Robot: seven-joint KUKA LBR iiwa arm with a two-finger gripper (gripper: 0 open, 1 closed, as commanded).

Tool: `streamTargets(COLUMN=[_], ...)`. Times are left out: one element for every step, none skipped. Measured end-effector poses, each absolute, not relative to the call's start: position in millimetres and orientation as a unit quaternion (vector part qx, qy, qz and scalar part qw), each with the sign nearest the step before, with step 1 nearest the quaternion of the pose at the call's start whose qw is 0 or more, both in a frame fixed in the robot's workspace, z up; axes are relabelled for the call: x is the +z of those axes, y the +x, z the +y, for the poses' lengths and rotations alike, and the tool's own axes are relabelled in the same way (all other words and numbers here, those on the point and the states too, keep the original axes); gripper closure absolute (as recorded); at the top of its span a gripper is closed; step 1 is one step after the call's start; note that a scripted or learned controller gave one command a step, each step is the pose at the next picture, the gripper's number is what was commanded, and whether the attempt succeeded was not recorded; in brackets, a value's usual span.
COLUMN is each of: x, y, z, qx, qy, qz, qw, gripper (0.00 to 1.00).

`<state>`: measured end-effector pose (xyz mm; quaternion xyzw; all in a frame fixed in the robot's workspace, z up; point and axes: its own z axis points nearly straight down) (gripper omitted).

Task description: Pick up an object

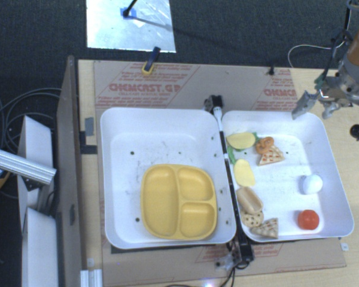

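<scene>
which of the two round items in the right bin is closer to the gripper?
The white ball. It lies up the bin's right side, nearer the gripper; the red ball sits below it, near the front corner.

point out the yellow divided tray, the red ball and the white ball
yellow divided tray (161,203): camera view, floor of its large left compartment.
red ball (308,219): camera view, centre of its top surface.
white ball (312,184): camera view, centre of its top surface.
</scene>
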<state>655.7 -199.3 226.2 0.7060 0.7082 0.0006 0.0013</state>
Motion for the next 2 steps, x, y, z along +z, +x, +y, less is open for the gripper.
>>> streamTargets(x=[176, 84], y=[651.0, 640.0], z=[-132, -123], qx=[0.0003, 0.0015], qy=[0.704, 0.706], qz=[0.710, 0.709], qw=[-0.001, 0.001], gripper=[0.00, 0.00])
